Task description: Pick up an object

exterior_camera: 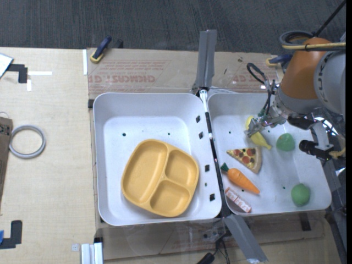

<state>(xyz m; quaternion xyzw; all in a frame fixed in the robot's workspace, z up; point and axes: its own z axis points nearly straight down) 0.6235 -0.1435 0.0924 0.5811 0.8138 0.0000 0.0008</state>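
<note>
My gripper hangs low over the right bin, right above a yellow banana-like toy. Its tips sit against the toy's upper end, and I cannot make out their state. Just below lies a pizza slice toy. An orange carrot rests lower down, with a pink and white wrapped piece at the bin's front edge. Two green balls sit to the right, one at mid height and one near the front right corner.
The left bin holds a yellow divided plate. A grey divider post rises between the bins at the back. A tape roll lies on the bench far left. Cables and the arm's body crowd the right bin's back right corner.
</note>
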